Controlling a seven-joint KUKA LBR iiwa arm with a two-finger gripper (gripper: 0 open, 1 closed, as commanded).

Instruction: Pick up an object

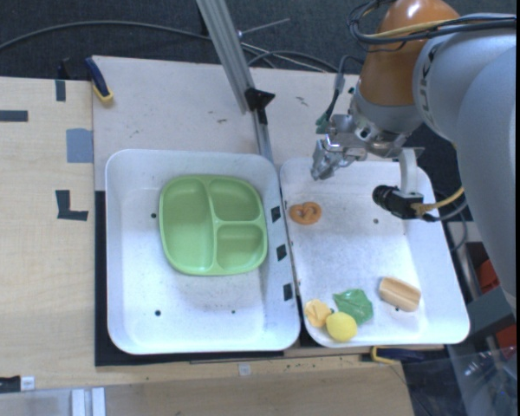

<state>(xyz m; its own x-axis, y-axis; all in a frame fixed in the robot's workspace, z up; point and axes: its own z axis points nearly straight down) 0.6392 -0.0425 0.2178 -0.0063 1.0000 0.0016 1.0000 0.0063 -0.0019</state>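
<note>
In the right bin [433, 319] lie an orange-brown round cookie-like piece [306, 213], a tan bread-roll shape [399, 294], a green leafy piece [354, 303], a yellow ball [341, 326] and a small yellow crinkled piece [316, 311]. My gripper [322, 168] hangs over the far left corner of the right bin, above and behind the orange-brown piece. Nothing shows between its fingers. The fingers look close together.
The left bin [130, 319] holds a green divided plate [213, 224]. A slanted metal rail [230, 50] runs from the top toward the divider between the bins. A blue and yellow tool [99, 80] lies on the bench at the far left.
</note>
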